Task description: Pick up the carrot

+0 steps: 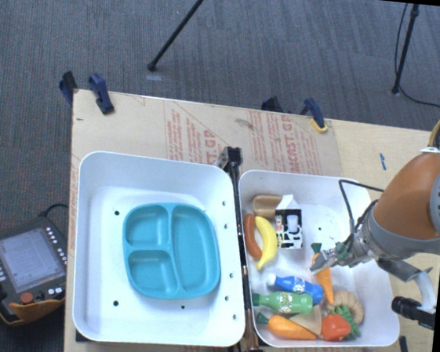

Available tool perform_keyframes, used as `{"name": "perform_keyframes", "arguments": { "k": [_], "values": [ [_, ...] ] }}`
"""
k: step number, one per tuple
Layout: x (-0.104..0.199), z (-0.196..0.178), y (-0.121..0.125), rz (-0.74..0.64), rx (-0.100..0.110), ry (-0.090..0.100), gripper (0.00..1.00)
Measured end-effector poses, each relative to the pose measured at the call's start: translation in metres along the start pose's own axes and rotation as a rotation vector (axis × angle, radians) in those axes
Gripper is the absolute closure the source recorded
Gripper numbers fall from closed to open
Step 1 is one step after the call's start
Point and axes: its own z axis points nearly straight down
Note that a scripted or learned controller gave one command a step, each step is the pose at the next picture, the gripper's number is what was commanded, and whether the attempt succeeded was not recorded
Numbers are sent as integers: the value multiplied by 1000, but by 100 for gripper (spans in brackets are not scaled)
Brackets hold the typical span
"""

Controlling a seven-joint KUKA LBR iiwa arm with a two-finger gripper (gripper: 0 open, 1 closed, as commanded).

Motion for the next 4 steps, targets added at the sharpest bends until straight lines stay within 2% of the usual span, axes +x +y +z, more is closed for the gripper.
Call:
{"name": "perform_keyframes", "arguments": {
  "k": [1, 2, 3, 4],
  "values": [
    [-16, 1, 65, -160, -2, -3, 100],
    [-17, 1, 65, -160, -2, -4, 0],
    [27, 14, 67, -132, -1, -3, 0],
    [56, 11, 59, 7, -4, -26, 0]
  ]
}}
